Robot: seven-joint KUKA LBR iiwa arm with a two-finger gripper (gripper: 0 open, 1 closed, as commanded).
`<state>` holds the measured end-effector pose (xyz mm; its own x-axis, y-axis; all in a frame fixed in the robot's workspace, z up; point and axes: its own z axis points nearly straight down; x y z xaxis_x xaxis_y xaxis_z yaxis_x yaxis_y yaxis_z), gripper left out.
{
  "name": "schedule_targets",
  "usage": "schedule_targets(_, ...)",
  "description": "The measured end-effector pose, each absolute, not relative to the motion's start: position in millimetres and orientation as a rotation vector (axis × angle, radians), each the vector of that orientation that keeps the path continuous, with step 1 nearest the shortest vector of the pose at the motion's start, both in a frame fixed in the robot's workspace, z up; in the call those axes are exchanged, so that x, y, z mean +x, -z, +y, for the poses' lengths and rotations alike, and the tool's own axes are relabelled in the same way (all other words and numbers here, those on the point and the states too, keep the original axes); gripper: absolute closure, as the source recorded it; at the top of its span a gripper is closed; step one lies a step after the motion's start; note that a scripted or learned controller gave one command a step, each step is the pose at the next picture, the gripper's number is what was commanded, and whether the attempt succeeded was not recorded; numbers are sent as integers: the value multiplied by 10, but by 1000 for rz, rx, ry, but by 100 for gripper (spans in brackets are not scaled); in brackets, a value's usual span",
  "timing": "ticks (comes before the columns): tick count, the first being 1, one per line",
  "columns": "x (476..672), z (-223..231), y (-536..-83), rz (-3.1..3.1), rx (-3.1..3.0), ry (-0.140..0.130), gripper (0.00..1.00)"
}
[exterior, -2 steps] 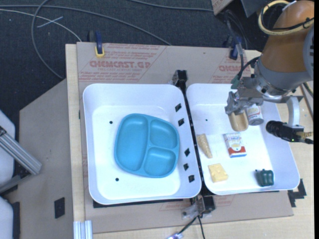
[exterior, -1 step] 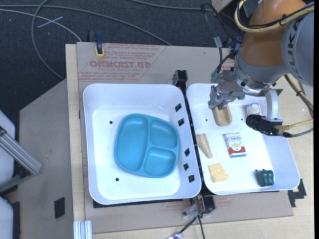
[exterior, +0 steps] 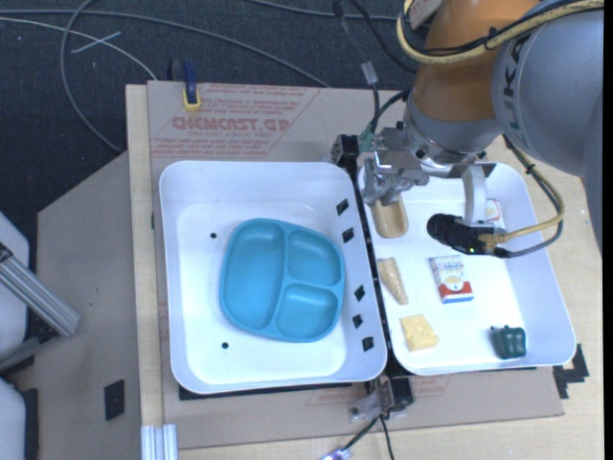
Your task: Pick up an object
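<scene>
Gripper (exterior: 388, 192) poised directly over the tan bread-like piece (exterior: 391, 221) in the right bin (exterior: 522, 286); its grip cannot be told. Yellow cheese wedge (exterior: 419, 332) lies nearer the camera than that piece.

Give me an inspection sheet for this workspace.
Surface: left bin and right bin, white, side by side on a cardboard sheet.
Job's things: right bin holds tan roll, pale tapered piece, cheese wedge, small carton, green pepper.
Clutter: blue divided plate in left bin.
Hand: hand above the tan roll, near the bins' shared edge.
Cables: grey cables on the dark floor.
Surroundings: blue clamp on cardboard's far edge.
</scene>
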<state>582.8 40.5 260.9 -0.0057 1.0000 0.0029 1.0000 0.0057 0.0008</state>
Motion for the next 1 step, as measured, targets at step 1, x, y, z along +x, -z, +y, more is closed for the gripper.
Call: schedule_targets(1, 5925, 868, -2418, -2225, -2215, 1, 100)
